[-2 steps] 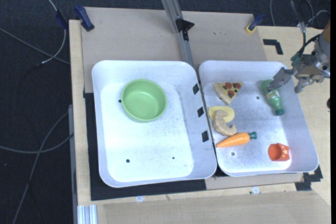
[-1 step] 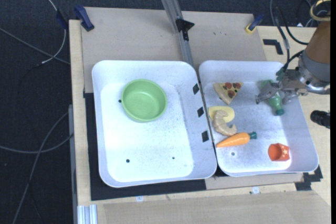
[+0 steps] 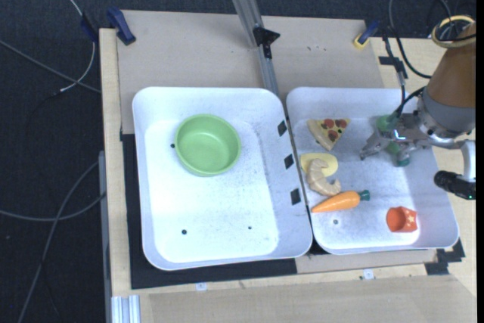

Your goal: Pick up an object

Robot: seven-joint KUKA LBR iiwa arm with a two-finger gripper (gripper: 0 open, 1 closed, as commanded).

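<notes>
The small red toy (image 3: 401, 219) sits at the front of the right bin (image 3: 355, 242), then the carrot (image 3: 337, 201), the yellow piece (image 3: 321, 171) and the pizza slice (image 3: 329, 131) behind it; they all look light, hard and a bit slippery, and the carrot's thick middle looks like the best place to pinch. The gripper (image 3: 384, 141) hangs over the back of that bin beside something green (image 3: 398, 153), partly covered, so what it is and whether the gripper is grasping anything cannot be told.

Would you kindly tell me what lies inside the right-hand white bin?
The right bin holds a pizza slice, a yellow curved piece, a carrot and an orange-red item. The claw covers part of a green object, so its shape stays unclear.
</notes>
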